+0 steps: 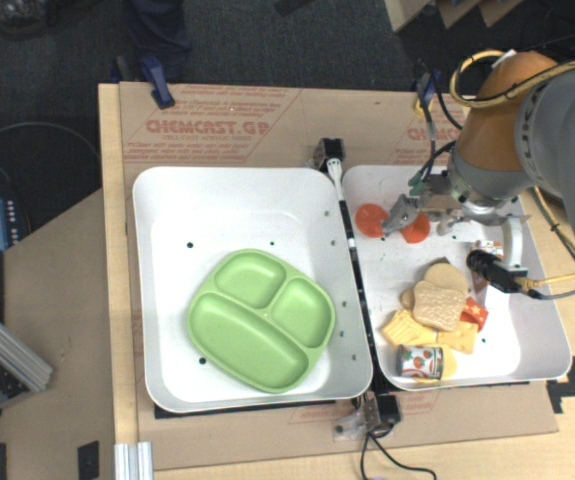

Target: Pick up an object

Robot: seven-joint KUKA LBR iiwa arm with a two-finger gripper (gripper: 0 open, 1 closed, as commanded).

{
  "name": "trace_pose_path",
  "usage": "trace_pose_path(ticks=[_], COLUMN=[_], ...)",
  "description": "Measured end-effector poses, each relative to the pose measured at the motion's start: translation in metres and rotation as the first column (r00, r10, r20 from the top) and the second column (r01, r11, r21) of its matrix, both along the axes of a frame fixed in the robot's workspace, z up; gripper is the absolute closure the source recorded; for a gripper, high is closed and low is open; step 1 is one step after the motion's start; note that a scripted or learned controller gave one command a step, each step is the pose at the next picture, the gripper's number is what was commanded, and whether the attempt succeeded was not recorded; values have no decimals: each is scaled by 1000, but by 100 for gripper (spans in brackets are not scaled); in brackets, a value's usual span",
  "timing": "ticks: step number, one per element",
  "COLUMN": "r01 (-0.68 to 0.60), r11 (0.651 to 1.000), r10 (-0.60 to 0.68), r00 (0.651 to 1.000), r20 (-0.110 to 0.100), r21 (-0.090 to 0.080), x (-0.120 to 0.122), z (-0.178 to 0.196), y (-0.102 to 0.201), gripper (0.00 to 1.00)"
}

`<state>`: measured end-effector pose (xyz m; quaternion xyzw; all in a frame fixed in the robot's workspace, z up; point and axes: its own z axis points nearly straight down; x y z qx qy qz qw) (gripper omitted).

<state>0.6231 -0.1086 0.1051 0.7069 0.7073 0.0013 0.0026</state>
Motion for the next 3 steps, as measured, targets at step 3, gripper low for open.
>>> trace_pose_path(ticks=[3], r01=[1], r11=[1000], r10=[-1], r00=[1000], r20=[8], r21=[-6], x=[-90], z=[-17], y=[12], gripper=[0])
